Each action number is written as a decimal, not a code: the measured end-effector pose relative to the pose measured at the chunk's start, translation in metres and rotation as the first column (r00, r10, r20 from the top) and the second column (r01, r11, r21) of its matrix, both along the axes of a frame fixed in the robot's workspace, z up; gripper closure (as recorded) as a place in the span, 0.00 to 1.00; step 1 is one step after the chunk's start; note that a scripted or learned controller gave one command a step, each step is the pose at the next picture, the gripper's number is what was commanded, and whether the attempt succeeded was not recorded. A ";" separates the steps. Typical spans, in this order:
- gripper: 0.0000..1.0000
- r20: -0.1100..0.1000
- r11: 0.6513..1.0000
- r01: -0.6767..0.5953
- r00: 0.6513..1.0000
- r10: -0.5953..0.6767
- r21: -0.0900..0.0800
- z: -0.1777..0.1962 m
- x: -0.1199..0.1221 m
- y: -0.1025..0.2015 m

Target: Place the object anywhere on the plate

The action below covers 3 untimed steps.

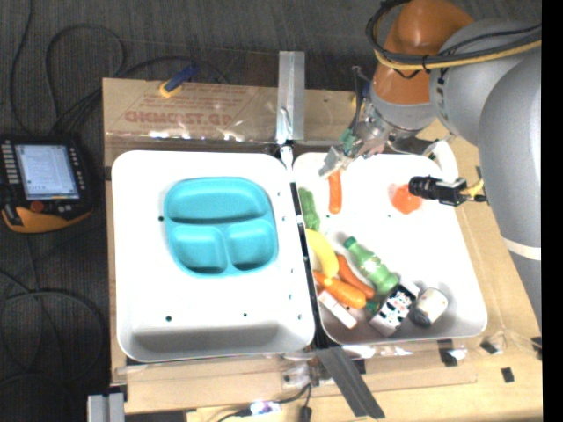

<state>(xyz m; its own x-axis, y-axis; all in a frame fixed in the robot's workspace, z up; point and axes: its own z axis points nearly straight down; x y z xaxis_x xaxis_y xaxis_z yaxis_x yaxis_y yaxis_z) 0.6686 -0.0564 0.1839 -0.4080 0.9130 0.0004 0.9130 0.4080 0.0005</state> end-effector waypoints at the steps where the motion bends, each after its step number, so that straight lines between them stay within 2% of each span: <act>1: 1.00 0.000 0.983 -0.186 0.983 0.186 -0.001 0.000 -0.007 0.090; 2: 1.00 -0.002 0.994 -0.105 0.994 0.105 0.000 0.010 -0.045 0.113; 3: 0.00 -0.002 0.995 -0.105 0.995 0.105 0.000 0.010 -0.045 0.112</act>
